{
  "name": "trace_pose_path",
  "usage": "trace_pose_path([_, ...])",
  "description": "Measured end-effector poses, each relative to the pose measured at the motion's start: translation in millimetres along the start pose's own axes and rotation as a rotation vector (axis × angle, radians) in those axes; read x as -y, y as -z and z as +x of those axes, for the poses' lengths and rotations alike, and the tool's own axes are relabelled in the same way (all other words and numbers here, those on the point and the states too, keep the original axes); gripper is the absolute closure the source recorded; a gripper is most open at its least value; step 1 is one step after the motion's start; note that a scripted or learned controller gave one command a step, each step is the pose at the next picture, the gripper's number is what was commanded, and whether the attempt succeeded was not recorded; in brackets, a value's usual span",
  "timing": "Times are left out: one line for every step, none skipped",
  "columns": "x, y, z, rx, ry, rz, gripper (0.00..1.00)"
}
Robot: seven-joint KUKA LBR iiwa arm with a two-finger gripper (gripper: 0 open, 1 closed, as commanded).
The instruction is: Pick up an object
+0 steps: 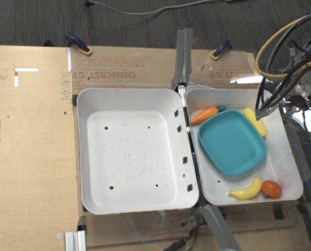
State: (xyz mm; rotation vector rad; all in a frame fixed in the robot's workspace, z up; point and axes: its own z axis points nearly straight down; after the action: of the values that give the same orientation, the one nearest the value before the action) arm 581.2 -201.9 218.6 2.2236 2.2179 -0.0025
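Teal plate [232, 144] anchors the right bin [294, 166]; the light, stiff banana [246, 190] just below it suits a mid-body grasp.

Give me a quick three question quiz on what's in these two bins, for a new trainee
1. True or false: the teal tray lies in the left bin.
2. Which item touches the banana? A) carrot B) tomato C) clamp
3. Fill in: the carrot lies at the tray's upper ____ corner.

Key: 1 false; it lies in the right bin. 2 B. 3 left.
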Motion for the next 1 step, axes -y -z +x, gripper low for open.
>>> trace_pose_path([37.7, -126.6, 60.5, -0.001, -0.109, 0.000, 0.00])
